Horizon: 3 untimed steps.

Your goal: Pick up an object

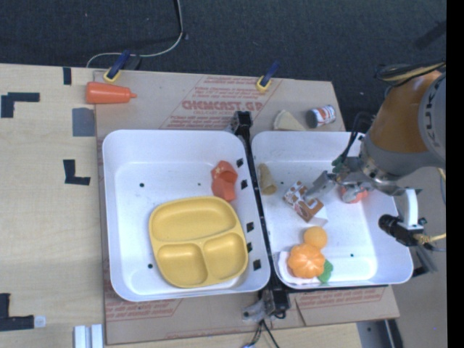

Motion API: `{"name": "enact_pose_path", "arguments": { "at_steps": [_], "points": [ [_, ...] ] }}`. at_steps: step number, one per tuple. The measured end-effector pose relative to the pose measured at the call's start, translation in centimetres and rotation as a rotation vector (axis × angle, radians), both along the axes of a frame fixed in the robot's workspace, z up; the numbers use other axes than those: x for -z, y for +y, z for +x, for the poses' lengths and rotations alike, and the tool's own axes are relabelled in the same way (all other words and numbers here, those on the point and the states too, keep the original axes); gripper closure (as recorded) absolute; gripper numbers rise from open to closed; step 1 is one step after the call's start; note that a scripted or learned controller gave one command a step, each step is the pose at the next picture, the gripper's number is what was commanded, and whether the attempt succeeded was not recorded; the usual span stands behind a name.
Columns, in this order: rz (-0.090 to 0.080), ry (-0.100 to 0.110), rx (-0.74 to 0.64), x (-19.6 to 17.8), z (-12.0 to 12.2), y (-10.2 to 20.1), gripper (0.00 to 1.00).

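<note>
My gripper (323,183) reaches into the right bin (362,267) from the right and hangs low over its middle. Its tip is just right of a small brown and white packet (304,200), very close to it; I cannot tell whether they touch. A small red object (353,193) lies partly under the gripper's body. Nearer the front of this bin sit an orange fruit (307,261) with a green bit and a smaller orange ball (315,236). A tan piece (267,180) lies by the divider.
The left bin (123,165) holds a yellow divided plate (197,239) and a red cup (225,179). Behind the bins lie an orange bottle-shaped toy (109,93), a tan wedge (288,120) and a small can (321,114). A black fixture (403,228) hangs at the right bin's right wall.
</note>
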<state>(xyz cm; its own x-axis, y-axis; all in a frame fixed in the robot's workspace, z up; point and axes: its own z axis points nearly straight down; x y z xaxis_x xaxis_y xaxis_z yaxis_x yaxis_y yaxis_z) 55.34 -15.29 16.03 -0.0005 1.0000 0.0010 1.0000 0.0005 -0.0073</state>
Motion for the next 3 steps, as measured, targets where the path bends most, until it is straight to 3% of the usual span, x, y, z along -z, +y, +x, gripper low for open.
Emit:
{"name": "enact_pose_path", "arguments": {
  "at_steps": [1,2,3],
  "points": [
    [-0.001,-0.007,-0.001,7.9,0.0,1.1,0.0],
    [-0.003,-0.01,-0.003,7.5,3.1,3.5,0.0],
    [0.0,-0.009,-0.002,6.5,3.1,3.5,1.0]
  ]
}}
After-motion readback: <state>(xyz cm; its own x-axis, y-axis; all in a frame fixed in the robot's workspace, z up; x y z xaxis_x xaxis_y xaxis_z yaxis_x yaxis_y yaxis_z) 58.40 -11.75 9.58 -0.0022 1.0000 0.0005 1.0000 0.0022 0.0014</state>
